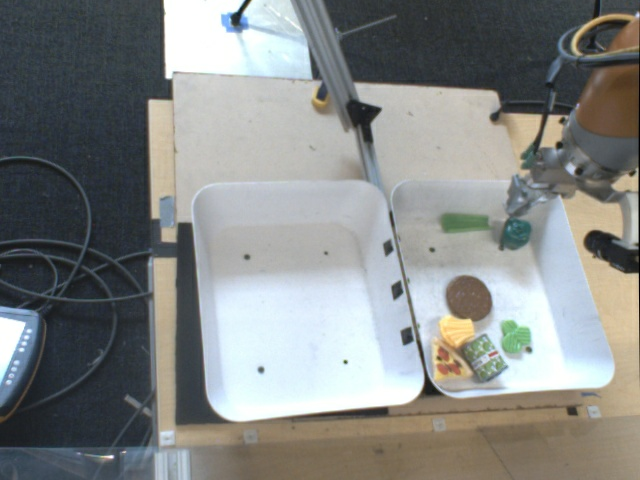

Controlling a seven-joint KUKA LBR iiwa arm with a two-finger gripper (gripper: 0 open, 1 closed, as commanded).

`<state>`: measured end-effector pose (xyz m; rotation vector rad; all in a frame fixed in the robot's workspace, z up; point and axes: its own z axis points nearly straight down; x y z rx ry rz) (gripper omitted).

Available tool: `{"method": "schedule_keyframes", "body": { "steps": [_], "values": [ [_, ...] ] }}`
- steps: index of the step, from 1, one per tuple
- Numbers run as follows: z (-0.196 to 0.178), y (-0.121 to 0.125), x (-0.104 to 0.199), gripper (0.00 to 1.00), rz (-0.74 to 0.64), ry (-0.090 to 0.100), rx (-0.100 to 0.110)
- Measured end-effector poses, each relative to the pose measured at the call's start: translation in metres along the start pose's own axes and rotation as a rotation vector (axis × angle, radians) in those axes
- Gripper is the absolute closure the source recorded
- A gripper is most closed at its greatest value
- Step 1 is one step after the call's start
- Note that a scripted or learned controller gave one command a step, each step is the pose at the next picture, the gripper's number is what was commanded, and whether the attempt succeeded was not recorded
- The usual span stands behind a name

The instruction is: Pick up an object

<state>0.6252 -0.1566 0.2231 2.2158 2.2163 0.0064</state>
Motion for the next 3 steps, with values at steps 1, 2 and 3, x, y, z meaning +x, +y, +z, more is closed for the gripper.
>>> {"method": "schedule_keyframes", "body": {
  "steps": [1, 2, 3],
  "values": [
    [-0.055, 0.002, -0.001, 1.00, -0.005, 0.000, -0.001],
    [-0.059, 0.010, 0.048, 1.00, -0.010, 0.003, 0.004],
    [-0.060, 0.020, 0.099, 1.00, -0.011, 0.004, 0.004]
  ]
}}
